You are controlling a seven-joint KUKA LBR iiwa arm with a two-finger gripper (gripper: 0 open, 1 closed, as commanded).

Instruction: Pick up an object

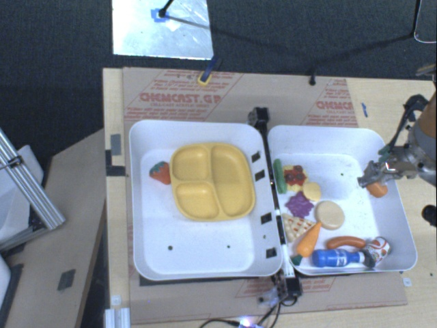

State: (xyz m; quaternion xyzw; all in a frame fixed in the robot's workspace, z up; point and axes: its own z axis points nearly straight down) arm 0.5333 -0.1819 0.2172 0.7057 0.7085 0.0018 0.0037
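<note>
**Robot arm reaching into a bin of toy food**

Seen from above, two shallow white plastic bins sit side by side on a tan worktop (82,183). The left bin (147,251) holds a glossy yellow divided plate (212,181) with three compartments and a small red strawberry (160,173) touching its left rim. The right bin (392,217) holds smooth moulded toy foods: a green bean pod (278,174), purple grapes (299,204), a round cream biscuit (330,214), a tapered orange carrot (309,238), a curved red sausage (346,242) and a blue bottle (336,257).

The grey arm enters from the right; its pincer (377,176) hovers at the right bin's far right side, just above a small orange object (377,189). Whether the pincer is released or clenched cannot be told.

That rounded, slippery-looking orange piece seems the likely target. A good grasp would probably centre over it, descend straight and close gently so it does not squirt sideways toward the bin wall
</note>
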